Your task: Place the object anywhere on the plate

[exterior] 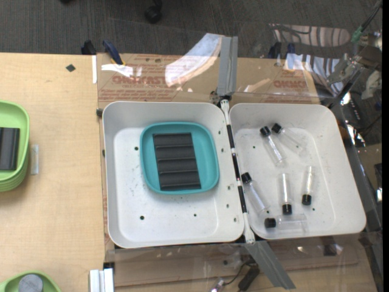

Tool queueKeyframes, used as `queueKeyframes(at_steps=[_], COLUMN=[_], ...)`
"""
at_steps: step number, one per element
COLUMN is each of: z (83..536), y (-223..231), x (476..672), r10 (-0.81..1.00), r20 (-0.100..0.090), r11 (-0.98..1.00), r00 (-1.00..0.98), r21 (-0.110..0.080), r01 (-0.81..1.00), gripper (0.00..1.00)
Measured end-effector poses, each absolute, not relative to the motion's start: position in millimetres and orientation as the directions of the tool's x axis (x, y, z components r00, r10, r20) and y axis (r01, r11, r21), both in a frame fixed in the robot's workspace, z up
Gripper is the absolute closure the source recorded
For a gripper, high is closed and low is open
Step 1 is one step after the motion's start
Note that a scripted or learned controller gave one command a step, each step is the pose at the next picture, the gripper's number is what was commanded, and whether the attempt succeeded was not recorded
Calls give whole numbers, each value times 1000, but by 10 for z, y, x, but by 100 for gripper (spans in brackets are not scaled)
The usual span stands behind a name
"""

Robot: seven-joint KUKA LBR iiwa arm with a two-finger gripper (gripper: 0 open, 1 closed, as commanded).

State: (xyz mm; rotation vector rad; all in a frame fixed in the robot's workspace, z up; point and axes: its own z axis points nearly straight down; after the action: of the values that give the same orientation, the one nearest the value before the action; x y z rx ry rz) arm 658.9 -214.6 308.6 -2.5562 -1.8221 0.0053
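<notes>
Gripper state: I cannot tell whether mine is open or closed.

Landmark: a teal plate [149, 158] with rounded corners sits in the left white bin [121, 187], and a black ribbed block [176, 160] lies on its middle.

Objects for the task: six clear tubes with black caps lie loose in the right white bin [331, 163], all to the right of the plate and apart from it, across the divide between the two bins.
- Two tubes [273, 148] lie close together, level with the plate's far edge, with their caps pointing away from me.
- One tube [256, 196] lies nearest the plate, just past the divide, slanted.
- Two upright-lying tubes [284, 190] lie farther right, level with the plate's near half, caps toward the near edge.
- One tube [285, 224] lies crosswise, nearer than the plate's near edge.

Surroundings: green trays [15, 157] are stacked on the wooden bench [55, 224], well left of the plate. Brown cardboard [152, 78] lies beyond it.
</notes>
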Motion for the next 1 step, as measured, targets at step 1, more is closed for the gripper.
queueKeyframes(at_steps=[1], z=[3496], y=[-2102], x=[6592], r10=[918], r20=[-2], r11=[-396], r00=[396], r21=[-2], r01=[918], gripper=[0])
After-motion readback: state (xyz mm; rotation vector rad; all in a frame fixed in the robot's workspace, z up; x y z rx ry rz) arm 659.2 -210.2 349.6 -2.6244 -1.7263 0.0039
